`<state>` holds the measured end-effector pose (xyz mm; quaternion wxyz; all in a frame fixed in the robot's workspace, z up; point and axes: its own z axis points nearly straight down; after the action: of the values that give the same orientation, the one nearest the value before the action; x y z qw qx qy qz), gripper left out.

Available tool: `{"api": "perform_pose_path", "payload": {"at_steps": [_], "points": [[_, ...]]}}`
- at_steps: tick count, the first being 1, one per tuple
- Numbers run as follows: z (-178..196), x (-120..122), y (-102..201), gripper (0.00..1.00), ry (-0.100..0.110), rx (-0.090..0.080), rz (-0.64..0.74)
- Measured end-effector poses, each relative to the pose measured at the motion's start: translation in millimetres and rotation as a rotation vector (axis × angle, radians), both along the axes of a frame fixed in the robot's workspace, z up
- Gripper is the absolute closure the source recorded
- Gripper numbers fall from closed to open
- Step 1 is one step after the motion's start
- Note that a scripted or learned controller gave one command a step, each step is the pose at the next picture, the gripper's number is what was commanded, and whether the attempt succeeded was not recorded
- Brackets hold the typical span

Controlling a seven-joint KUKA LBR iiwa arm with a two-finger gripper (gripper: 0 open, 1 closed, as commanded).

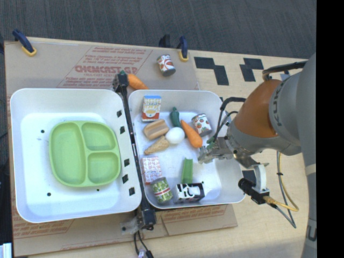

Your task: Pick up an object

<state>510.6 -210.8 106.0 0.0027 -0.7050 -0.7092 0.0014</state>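
While my gripper (207,153) hovers beside the carrot (191,134), its finger state is unclear.
Probably light, stiff, slick plastic; I'd pinch mid-length.

Grey arm (293,109) w/ orange band, black & yellow cables.

1. A single fixed camera looks down from above the cardboard-covered bench (107,69), at a slant.
2. Both shallow white plastic bins fit in frame: the left bin (21,144) and the right bin (215,98) side by side.
3. Dark grey carpet (161,9) fills the far, upper edge.
4. The grey arm with its orange band (258,112) enters from the right, close beneath the lens.
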Motion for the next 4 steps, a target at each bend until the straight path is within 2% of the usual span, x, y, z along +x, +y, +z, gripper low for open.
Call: {"api": "perform_pose_path", "payload": {"at_steps": [1,2,3,4], "points": [[129,36,19,1.00,-0.008,-0.003,0.001],[128,36,19,0.00,-0.006,-0.002,0.000],[7,-29,60,0.00,-0.001,0.000,0.001],[17,-27,59,1.00,-0.002,-0.002,0.007]]}}
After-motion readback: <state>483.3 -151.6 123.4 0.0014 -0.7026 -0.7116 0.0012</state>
